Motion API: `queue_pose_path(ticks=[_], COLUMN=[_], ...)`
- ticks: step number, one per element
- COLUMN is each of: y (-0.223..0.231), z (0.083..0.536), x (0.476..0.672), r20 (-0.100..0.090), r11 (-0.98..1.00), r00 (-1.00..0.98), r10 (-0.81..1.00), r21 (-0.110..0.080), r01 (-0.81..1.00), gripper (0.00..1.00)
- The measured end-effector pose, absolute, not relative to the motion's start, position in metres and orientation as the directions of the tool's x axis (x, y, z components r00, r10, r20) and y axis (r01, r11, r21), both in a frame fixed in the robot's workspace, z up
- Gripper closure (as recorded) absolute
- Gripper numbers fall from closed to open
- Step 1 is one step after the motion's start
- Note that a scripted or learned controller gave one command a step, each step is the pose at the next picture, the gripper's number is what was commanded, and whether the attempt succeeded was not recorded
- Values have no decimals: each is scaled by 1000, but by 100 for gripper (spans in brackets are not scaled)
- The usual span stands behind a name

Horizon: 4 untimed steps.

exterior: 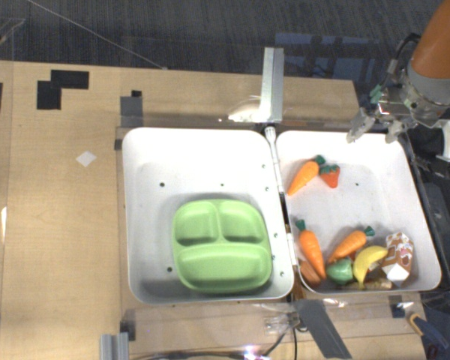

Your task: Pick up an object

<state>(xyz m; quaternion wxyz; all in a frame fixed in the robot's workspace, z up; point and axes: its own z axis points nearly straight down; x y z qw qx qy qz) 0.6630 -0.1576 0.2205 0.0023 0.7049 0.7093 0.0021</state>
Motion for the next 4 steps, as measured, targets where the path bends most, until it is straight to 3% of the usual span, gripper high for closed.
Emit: queue_pose_path(ticks=[1, 2, 3, 4], y=[-127, -136, -135, -25], z=[98, 89, 104, 187], x=[656, 654, 657, 660], r20=[-1, -2, -4, -1], r11=[155, 175, 177, 242], r00=[-155, -175, -177, -242], r10=[988, 985, 984, 970], r21=[7, 10, 21, 8], r01=[988, 984, 984, 970], gripper=[0, 0, 100, 100])
